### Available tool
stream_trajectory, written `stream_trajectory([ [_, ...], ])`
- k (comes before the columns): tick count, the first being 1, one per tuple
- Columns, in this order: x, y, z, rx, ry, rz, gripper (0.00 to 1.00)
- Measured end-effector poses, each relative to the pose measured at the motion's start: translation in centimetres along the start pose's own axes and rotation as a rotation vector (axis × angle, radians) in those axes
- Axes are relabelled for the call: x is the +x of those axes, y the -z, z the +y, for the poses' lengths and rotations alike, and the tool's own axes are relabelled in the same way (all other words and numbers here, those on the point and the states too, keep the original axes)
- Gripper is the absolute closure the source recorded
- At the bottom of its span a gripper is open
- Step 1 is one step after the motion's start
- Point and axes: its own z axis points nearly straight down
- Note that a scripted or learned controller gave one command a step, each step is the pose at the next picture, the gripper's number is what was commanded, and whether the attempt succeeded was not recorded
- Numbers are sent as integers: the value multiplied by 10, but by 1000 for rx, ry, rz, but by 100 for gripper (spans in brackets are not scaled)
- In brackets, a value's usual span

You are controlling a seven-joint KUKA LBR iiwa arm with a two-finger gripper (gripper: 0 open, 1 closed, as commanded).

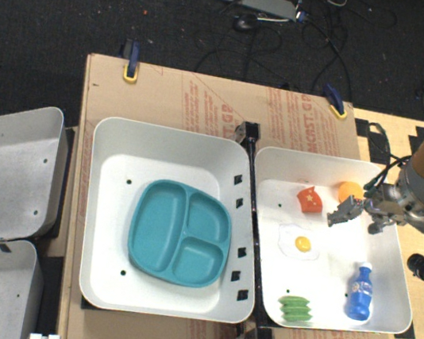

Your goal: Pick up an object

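Camera view, read from the left: the left bin (111,148) carries a teal divided plate (180,233) lying flat near its middle, with bare white floor all round it and nothing else to catch on. Past the black divider (249,211) where the two bins meet, the right bin (274,185) carries the loose things: a green ridged piece (294,308) close to the near edge, a toy fried egg (299,243) near the middle of the floor, a red piece (310,200) toward the far edge, an orange ball (348,191) just beyond it by the far wall, and a blue bottle (360,292) toward the near right corner. The gripper (360,215) hangs over the far right part of this bin, its dark fingers spread apart with nothing between them, near the orange ball and the red piece yet apart from both. The pick looks not yet made: every object rests on the bin floor, so the descent, the closing and the lift are all left. Room seems best around the egg; the ball's far wall and the bottle's right wall could crowd the fingers.
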Motion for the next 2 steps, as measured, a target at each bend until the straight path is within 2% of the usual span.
stream_trajectory([
  [1, 0, 8, 3, -13, 3, -3, 0],
  [2, 3, -36, 6, -11, 2, -2, 0],
])
